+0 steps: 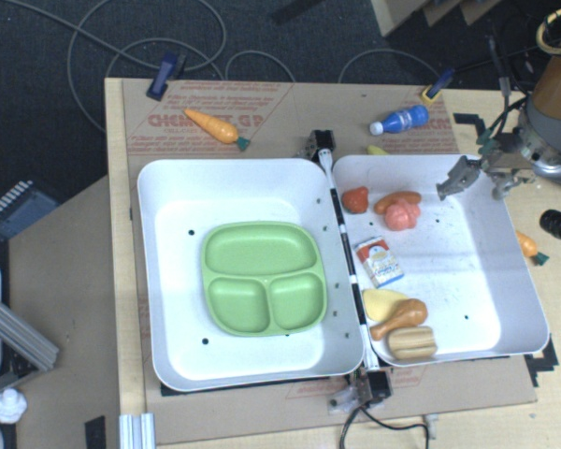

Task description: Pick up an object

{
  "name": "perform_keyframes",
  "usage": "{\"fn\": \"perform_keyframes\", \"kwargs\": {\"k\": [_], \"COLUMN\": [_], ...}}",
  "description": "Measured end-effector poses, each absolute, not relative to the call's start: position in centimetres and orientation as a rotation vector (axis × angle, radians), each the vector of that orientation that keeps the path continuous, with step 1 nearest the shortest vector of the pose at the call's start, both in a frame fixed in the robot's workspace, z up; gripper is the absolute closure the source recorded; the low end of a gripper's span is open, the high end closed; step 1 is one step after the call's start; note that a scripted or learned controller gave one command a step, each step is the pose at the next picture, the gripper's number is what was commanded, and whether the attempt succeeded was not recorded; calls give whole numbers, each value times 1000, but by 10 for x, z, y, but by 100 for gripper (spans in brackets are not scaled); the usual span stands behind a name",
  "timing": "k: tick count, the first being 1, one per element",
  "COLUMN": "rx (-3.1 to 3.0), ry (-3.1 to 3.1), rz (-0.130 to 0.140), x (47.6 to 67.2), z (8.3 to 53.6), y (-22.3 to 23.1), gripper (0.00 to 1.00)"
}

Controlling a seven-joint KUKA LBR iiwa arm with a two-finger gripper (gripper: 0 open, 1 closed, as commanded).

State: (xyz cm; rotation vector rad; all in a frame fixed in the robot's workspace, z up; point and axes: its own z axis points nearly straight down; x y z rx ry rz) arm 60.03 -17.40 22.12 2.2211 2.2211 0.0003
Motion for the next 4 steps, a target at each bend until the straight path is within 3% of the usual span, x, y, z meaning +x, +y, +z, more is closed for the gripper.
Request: {"fn": "perform_keyframes", "kwargs": {"k": [1,2,3,4], "rx": [2224,2223,2219,2216], "ry": [2227,2223,2219,2222], "rz": [-3,-2,4,6], "x": [665,636,638,622], "z": [110,84,97,187], "y": [-126,-127,-127,-61], "gripper": [0,0,100,100]}}
